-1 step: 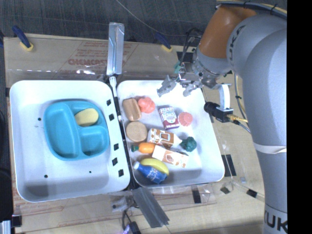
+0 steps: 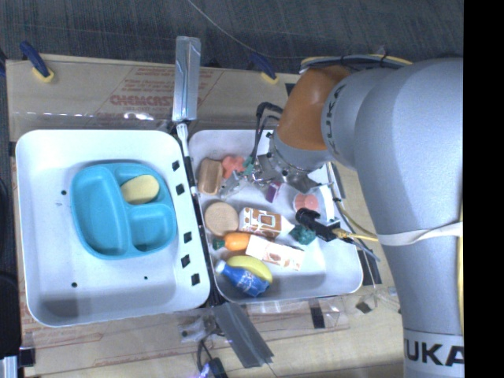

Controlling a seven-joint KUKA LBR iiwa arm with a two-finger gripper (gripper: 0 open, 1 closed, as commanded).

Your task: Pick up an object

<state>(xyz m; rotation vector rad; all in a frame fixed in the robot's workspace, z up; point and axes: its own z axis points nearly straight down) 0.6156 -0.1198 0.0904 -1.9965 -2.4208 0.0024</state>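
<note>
A grey robot arm [image 2: 409,156] with an orange band reaches in from the right, its gripper [image 2: 250,173] low over the upper part of the right bin [image 2: 346,270]; whether it is open or closed cannot be told. Crowded beneath and around it lie a bread roll [image 2: 209,176], a pink piece [image 2: 233,164] just beside the roll, a small purple item [image 2: 273,190] and a pink disc [image 2: 307,201]. Lower in the same bin sit a round tan cookie [image 2: 220,217], a brown-and-white carton [image 2: 261,222], an orange piece [image 2: 235,242], a white box [image 2: 275,253], a dark green item [image 2: 302,233], and a banana [image 2: 250,268] resting on a blue packet [image 2: 242,283]. The left bin [image 2: 47,290] holds a blue divided tray [image 2: 102,219] with a yellow lemon-like object [image 2: 140,188] in its upper right compartment. Both bins stand on a cardboard-covered bench [image 2: 118,85]; blue clamps [image 2: 36,61] grip its far edge, and dark carpet [image 2: 94,6] lies beyond.
</note>
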